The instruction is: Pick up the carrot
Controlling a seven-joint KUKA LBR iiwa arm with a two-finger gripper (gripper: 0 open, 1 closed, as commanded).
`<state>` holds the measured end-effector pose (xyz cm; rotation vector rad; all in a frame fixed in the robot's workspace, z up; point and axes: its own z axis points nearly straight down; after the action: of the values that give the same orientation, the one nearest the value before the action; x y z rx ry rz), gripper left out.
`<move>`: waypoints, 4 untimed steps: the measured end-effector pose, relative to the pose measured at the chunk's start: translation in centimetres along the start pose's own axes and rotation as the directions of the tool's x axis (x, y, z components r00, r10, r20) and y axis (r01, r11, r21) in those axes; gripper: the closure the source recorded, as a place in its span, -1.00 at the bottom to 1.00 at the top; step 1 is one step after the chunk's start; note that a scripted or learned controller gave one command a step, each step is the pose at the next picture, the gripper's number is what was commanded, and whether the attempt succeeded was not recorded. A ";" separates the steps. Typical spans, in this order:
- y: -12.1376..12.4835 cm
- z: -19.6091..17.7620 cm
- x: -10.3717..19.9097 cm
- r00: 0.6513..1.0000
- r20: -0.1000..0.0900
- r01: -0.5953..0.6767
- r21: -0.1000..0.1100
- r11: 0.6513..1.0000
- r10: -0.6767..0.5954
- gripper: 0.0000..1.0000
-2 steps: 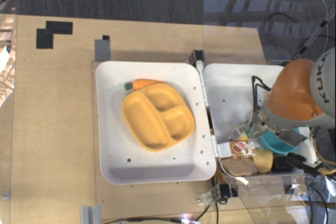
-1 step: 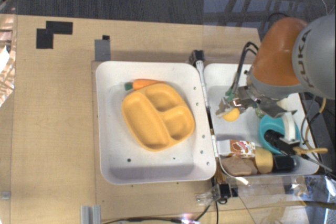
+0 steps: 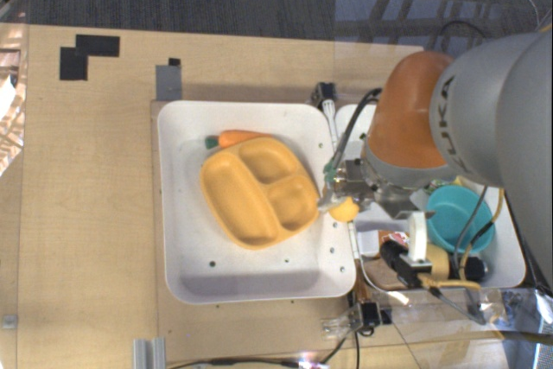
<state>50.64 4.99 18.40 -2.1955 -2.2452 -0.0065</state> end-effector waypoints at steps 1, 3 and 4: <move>0.2 2.6 9.7 0.998 -0.001 -0.068 0.003 0.998 0.068 1.00; -1.4 -5.9 14.0 0.996 0.000 0.090 -0.006 0.996 -0.090 1.00; -1.6 -8.8 10.6 0.991 0.001 -0.132 -0.004 0.991 0.132 1.00</move>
<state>48.82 15.56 27.20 -2.3419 -2.0970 -0.0085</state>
